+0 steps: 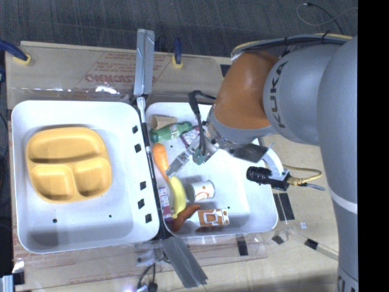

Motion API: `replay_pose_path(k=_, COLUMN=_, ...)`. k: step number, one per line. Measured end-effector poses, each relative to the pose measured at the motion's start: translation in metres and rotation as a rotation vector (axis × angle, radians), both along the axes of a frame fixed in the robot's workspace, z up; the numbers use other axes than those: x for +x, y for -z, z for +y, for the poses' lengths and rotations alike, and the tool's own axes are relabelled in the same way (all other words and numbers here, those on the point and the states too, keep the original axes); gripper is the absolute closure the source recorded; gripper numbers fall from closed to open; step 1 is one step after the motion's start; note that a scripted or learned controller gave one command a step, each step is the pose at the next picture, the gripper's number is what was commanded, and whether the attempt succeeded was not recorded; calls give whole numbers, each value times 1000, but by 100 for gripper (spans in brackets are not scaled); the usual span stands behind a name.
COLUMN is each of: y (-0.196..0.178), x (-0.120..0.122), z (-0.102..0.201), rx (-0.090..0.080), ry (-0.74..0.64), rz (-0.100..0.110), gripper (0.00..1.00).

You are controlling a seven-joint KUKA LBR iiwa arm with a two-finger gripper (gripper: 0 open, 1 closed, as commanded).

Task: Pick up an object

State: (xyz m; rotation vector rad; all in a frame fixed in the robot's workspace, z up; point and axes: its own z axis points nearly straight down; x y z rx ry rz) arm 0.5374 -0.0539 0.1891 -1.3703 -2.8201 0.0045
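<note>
The gripper (pixel 193 152) hangs low over the right bin (pixel 258 215), its fingers spread with nothing between them, above the clutter at the bin's left side.

Inside that bin, a carrot (pixel 160 159) lies just left of the fingertips, a yellow banana (pixel 177 194) and a reddish sausage-shaped toy (pixel 184 216) below it, a white cup (pixel 202 191) and an orange-and-white carton (pixel 213 218) nearby, and a green bottle (pixel 172 131) near the top wall. The left bin (pixel 73 227) carries a yellow divided tray (pixel 68 163). Both bins rest on a cardboard-covered bench (pixel 109 69), with dark carpet (pixel 182 8) beyond.
</note>
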Motion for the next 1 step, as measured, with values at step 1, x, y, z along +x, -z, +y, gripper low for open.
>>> replay_pose_path(k=1, y=100, x=-25, z=-69, rx=1, ry=-53, rz=-3, gripper=0)
